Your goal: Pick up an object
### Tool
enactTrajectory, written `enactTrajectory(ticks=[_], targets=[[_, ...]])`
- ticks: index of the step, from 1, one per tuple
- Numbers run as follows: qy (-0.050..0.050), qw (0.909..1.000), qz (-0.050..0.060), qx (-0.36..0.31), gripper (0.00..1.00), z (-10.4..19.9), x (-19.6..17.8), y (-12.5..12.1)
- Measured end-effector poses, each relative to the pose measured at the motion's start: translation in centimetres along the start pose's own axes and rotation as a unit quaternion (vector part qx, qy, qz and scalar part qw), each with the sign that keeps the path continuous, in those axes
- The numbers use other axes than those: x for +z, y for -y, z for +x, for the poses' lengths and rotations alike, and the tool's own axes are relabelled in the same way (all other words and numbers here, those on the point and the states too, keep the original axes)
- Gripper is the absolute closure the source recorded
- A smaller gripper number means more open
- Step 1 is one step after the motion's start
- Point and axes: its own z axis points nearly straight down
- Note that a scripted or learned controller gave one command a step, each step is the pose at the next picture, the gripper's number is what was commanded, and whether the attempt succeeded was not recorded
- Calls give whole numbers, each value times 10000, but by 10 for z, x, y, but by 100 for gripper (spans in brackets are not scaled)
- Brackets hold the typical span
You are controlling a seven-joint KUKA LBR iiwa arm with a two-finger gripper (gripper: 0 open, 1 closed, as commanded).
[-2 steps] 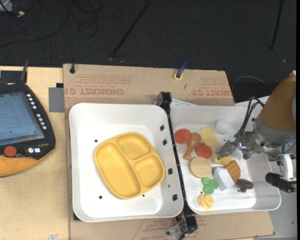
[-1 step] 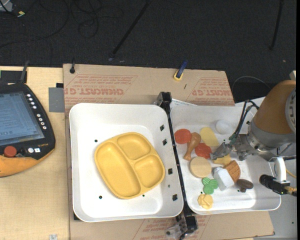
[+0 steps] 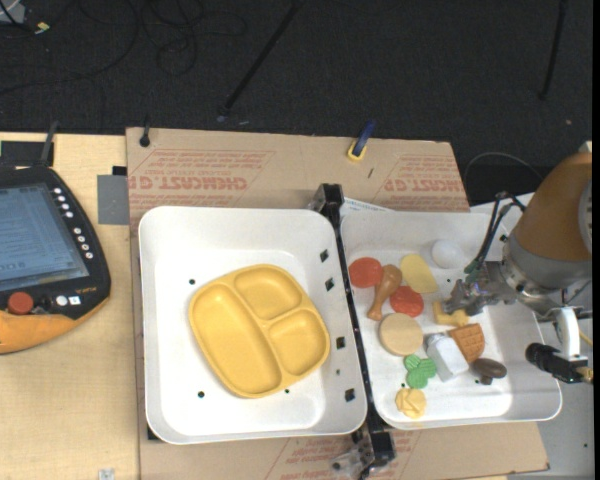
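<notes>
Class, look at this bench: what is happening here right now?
A grey robot arm reaches in from the right, its claw low over the right bin, among a pile of toy food. Close beneath it lie a yellow piece and a toast-like piece. No item is visibly between its fingers. The left bin holds a yellow divided plate.

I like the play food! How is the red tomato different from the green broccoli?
The red tomato is round and smooth; the green broccoli is bumpy and smaller. The tomato sits at the far end of the right bin, the broccoli at the near end. Both are toy food in one bin.
</notes>
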Motion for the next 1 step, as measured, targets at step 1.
enactTrajectory(ticks=[1], targets=[[-5,10000,44,-4,100,-2,-43,3]])
